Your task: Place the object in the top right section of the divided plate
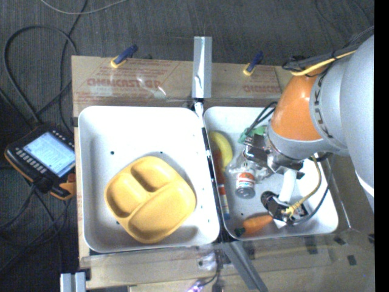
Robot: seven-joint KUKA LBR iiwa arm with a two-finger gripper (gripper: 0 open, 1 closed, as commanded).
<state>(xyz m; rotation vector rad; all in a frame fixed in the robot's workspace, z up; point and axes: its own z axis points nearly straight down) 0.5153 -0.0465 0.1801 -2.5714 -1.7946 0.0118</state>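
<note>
While the claw [260, 163] hangs over the right bin [328, 221], grip unclear, small bottle [245, 184] just below it

A yellow divided plate [151, 198] lies in the left bin [97, 126], toward its front edge. In the right bin [331, 221], a banana [222, 148] rests along the left wall, a small bottle [245, 184] just beside it, a carrot [258, 224] near the front edge.
</note>
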